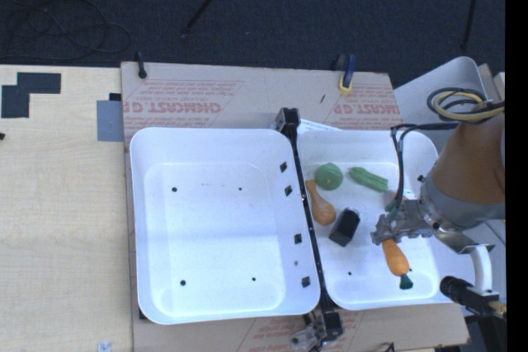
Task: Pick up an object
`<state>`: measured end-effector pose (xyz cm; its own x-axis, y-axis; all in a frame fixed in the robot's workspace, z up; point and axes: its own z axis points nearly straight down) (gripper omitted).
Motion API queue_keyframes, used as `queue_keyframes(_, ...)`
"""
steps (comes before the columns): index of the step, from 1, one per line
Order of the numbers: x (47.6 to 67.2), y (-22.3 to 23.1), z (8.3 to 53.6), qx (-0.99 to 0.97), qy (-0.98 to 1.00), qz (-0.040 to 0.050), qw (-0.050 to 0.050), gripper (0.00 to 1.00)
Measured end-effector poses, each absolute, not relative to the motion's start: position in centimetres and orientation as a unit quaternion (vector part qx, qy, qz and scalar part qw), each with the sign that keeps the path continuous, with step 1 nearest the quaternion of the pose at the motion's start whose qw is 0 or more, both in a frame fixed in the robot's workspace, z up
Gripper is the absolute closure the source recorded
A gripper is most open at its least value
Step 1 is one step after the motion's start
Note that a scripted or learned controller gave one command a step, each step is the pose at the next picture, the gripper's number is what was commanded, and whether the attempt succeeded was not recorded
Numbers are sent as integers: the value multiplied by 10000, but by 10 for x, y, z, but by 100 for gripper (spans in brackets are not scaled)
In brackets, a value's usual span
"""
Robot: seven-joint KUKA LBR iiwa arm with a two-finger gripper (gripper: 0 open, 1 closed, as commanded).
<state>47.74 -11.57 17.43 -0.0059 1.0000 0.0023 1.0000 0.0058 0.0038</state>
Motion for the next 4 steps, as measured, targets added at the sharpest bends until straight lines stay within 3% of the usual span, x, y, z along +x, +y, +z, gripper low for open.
queue_keyframes(1,519,-29,188,7037,7105,16,-16,100)
queue_keyframes(2,542,25,227,7048,7094,12,-5,100)
queue_keyframes(3,625,19,336,7060,7082,43,53,100)
queue_keyframes(4,643,120,333,7038,7104,6,-17,100)
